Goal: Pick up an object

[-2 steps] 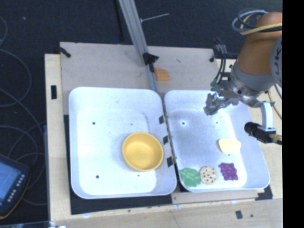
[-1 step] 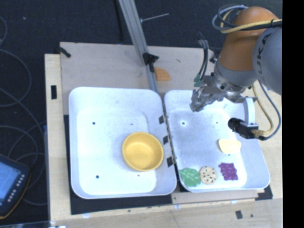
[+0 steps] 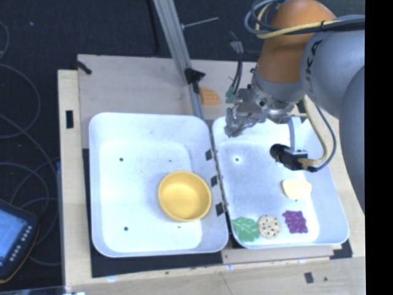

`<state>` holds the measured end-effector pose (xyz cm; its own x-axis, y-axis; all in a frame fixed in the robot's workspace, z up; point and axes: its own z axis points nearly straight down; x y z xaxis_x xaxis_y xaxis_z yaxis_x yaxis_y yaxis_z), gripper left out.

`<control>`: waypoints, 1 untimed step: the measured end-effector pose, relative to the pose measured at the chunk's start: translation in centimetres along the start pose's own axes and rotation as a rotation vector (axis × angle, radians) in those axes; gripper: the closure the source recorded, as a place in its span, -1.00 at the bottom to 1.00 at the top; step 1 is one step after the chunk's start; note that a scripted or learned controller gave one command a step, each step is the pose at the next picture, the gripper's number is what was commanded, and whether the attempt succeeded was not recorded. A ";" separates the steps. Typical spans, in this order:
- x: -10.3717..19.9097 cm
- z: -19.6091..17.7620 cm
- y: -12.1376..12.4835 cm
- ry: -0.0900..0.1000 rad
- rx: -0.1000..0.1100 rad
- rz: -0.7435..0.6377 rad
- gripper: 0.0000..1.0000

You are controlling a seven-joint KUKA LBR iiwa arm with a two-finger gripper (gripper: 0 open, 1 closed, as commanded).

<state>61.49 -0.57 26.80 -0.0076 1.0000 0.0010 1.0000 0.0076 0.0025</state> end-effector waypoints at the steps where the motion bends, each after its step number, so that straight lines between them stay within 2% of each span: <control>1: 4.7 1.6 1.3 -0.002 0.001 0.002 1.00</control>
